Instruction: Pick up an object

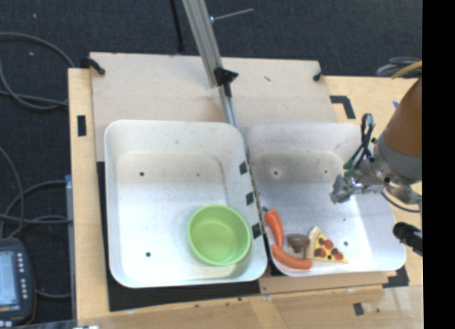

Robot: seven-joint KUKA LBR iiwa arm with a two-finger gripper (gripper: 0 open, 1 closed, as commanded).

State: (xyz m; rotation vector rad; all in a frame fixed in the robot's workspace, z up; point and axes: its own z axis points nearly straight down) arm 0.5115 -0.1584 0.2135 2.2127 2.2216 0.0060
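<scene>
Along the near edge of the right bin [370, 253] we see the toys crowded together toward its near left corner: a red hot dog [291, 258] lying just inside the near rim, a pizza slice [325, 248] just to its right, and a small brown piece [298, 241] between them and touching both. An orange carrot [275, 226] lies against the left wall of that bin, just beyond the hot dog.

In the left bin [142, 178] we find a green bowl [219, 234] standing upright by the near right corner, close to the wall shared with the right bin.

Farther in, the gripper [341, 192] hangs over the right part of the right bin, about midway between near and far rims and well apart from the toys. We see nothing between its tips, but we cannot tell how the claw is set. The grey arm with its orange band [407, 128] comes in over the bench's right edge.

Beyond both bins, a metal rail [202, 33] slants away over the bare far board of the bench [156, 86].
</scene>
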